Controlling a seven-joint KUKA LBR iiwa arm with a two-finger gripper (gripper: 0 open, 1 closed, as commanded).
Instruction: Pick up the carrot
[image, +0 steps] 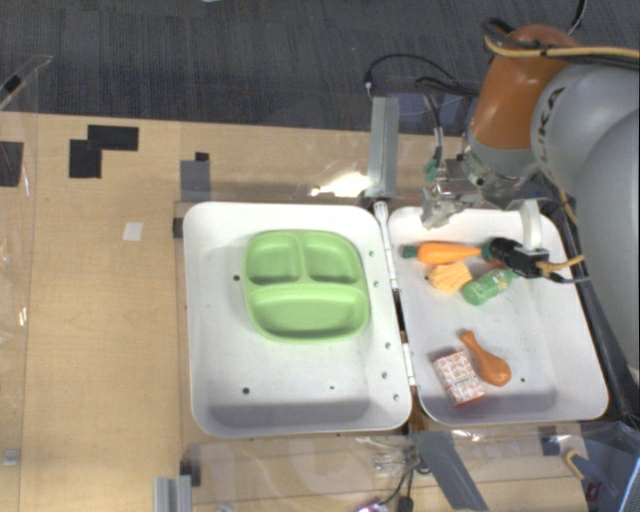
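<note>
Seen from above at a slant, a pale wooden bench (100, 300) bears two shallow white plastic bins side by side. The left bin (215, 400) holds a light green divided plastic plate (305, 283), lying flat near its middle.

The right bin (570, 340) holds a scatter of toy food. The slim orange plastic carrot (447, 253), the thing to be picked up, lies flat on the bin floor near the far left corner, lengthwise across the bin with its narrow tip toward the divider. Just in front of it, touching or nearly so, sit a small yellow-orange toy food piece (450, 277) and a rounded green toy vegetable (485, 288). Well apart, near the front wall, lie a brown-orange toy drumstick (487, 362) and a small red-and-white patterned box (458, 377).

The grey robot arm (590, 120) with its orange band reaches in from the right. Its metal two-finger gripper (438, 205) hangs at the far rim of the right bin, just beyond the carrot and near its middle, likely lined up for a descent. It has hold of nothing visible, since the carrot rests on the floor apart from it. Whether the claw is open or closed cannot be told. The crowding neighbours leave the carrot's far side the freer approach.
</note>
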